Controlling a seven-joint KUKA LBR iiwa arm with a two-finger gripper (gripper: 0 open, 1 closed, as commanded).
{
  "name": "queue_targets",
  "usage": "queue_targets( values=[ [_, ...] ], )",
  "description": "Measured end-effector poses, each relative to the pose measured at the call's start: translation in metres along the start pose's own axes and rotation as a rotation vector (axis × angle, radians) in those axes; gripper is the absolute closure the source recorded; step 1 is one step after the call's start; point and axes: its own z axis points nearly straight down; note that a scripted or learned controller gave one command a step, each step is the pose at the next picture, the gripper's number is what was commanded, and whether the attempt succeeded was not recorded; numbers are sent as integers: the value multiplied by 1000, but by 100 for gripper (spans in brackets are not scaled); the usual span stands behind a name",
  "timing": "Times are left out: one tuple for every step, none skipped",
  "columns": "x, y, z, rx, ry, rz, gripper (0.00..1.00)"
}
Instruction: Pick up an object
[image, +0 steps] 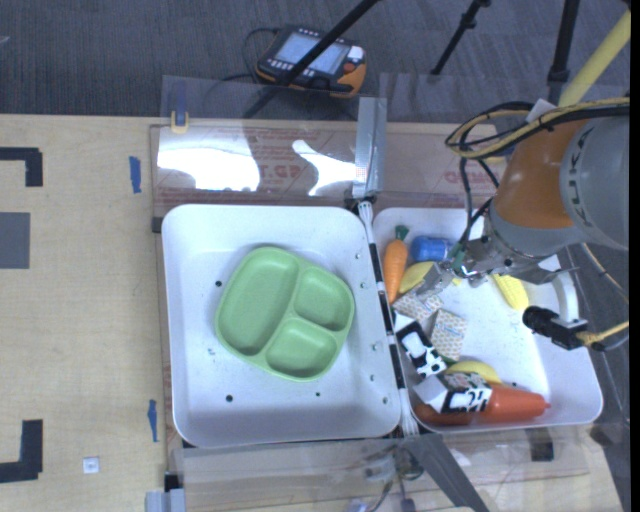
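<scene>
Toys are lying heaped in the right bin (585, 385), the one the arm (560, 185) is reaching into from the right. The left bin (190, 300) is holding a green divided plate (285, 312), sitting flat near its middle. Back in the right bin, a long carrot (500, 403) is lying along the near edge, touching a black-and-white cow (432, 362) that is sprawling against the divider. A smaller carrot (395, 265) is leaning along the divider at the far end, just beside a blue piece (431, 247). A yellow piece (511, 290) is resting near the wrist. The gripper (462, 268) is hanging low over the far part of the pile; whether it is open, closed or holding anything, I cannot tell.
</scene>
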Motion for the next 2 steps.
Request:
queue_targets(
  values=[
    [-96, 23, 1, 0, -1, -147, 0],
    [-127, 14, 38, -5, 9, -179, 0]
  ],
)
